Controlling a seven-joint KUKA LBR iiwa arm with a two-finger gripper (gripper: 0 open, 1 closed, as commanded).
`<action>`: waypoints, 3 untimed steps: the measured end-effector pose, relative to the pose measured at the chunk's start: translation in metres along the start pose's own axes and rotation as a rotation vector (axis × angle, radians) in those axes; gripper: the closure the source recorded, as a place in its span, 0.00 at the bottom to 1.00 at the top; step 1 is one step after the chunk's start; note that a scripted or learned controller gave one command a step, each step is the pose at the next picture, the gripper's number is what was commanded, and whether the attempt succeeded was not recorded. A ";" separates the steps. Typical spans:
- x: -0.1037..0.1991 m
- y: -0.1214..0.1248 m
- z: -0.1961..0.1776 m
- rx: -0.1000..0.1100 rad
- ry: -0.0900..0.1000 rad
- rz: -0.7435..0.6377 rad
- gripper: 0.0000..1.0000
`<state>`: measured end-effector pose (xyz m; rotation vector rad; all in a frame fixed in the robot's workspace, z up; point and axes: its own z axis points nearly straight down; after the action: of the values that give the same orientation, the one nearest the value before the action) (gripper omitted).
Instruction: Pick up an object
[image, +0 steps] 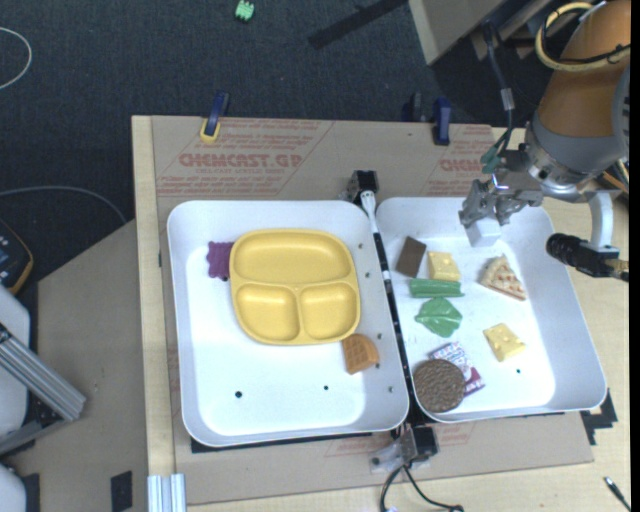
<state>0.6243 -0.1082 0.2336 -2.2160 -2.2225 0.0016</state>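
My gripper (486, 218) hangs over the back part of the right bin (575, 340), pointing down. No object shows in its grip. Below and in front of it lie a brown block (411, 257), a yellow cube (444, 266) and a pizza slice (503, 278). Further forward lie a green bean pod (436, 288), a green leaf (439, 316), a cheese wedge (504, 342), a pink wrapper (455, 358) and a round brown cookie (439, 384).
The left bin (260, 400) holds a yellow divided plate (295, 285), a purple piece (217, 258) at the plate's left edge and an orange-brown chunk (360, 352) near the bin's right wall. A black fixture (585, 252) sticks out over the right bin's right rim.
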 end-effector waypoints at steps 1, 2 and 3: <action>0.054 -0.023 0.000 0.001 0.001 -0.001 1.00; 0.075 -0.018 0.016 0.001 -0.001 0.001 1.00; 0.078 -0.023 0.006 -0.003 0.000 0.002 1.00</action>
<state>0.6012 -0.0308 0.2280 -2.2198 -2.2218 -0.0008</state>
